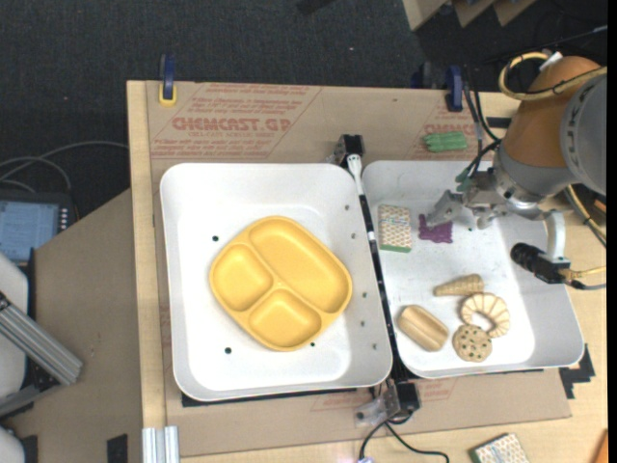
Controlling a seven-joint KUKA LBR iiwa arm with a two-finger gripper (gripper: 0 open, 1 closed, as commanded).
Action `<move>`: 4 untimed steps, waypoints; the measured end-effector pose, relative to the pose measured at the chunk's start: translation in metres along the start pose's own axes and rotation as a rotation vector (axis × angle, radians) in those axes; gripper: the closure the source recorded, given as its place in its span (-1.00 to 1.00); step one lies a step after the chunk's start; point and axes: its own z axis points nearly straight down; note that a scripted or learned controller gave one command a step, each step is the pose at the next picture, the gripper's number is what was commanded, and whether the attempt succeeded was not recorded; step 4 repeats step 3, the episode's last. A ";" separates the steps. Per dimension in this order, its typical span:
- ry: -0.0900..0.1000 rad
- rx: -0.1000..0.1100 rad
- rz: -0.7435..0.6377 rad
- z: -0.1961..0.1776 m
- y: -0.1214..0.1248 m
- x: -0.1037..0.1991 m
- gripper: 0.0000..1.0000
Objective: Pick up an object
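Note:
The right bin point(540, 287) holds several toy foods. A patterned wafer block point(395, 228) and a small purple piece point(436, 230) lie at its back left. A tan cone point(459, 285), a ring-shaped pastry point(485, 311), a round cookie point(471, 342) and a bread roll point(422, 327) lie toward the front. My gripper point(464, 211) hangs over the back of this bin, just right of and above the purple piece. It stands open with nothing between its fingers.
The left bin point(193, 210) carries a yellow divided plate point(280, 281). A green item point(445, 143) lies on the cardboard behind the right bin. A black cable connector point(536, 261) hangs over the right bin's right side.

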 end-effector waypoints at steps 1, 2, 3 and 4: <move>-0.001 -0.004 0.000 -0.011 0.001 0.000 1.00; -0.001 -0.003 0.000 -0.010 0.001 0.000 -1.00; 0.000 0.001 -0.006 0.012 0.022 0.058 -1.00; 0.000 0.001 -0.006 0.012 0.022 0.058 -1.00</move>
